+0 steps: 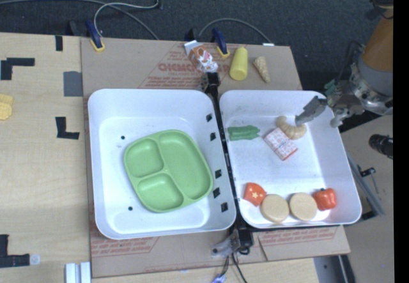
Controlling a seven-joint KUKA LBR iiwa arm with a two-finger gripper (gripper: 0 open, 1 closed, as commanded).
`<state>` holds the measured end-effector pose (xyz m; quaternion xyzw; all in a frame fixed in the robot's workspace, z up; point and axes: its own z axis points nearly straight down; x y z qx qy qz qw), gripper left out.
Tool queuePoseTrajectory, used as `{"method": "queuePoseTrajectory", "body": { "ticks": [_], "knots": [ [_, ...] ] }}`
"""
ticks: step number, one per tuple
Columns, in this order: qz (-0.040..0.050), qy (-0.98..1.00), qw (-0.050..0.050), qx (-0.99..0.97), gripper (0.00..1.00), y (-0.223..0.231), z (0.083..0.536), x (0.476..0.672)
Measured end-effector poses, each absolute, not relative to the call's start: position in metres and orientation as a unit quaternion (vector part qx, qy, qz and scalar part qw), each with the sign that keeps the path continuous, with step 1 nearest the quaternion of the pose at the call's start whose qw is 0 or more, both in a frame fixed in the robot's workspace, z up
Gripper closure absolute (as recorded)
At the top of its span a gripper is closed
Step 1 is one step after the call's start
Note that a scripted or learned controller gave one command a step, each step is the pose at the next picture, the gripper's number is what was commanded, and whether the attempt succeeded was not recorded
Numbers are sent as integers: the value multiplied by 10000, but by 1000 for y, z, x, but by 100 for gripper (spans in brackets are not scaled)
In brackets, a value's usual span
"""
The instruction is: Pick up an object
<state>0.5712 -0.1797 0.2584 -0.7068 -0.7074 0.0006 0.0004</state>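
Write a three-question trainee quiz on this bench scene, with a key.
1. True or false: the green tray lies in the right bin.
2. Which thing lies closest to the gripper? A) yellow bottle B) croissant C) green tray
3. How many round biscuits sit along the right bin's near edge?

Key: 1 false, it lies in the left bin. 2 B. 3 two.

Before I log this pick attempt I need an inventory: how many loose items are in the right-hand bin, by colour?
Green: 1, the green piece
Pink: 1, the pink packet
Tan or beige: 3, the pastry, one round biscuit, another round biscuit
Red or orange: 2, the orange piece, the red piece
Total: 7
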Motion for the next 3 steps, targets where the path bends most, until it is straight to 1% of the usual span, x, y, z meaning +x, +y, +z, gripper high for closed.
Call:
{"method": "queuePoseTrajectory", "body": {
  "ticks": [1, 2, 3],
  "knots": [
    [11, -7077, 10, -7065, 0, -187, 175, 624],
    [11, -7076, 7, -7066, 0, -186, 139, 609],
    [-3, -7073, -16, -7069, 0, -175, 87, 592]
  ]
}}
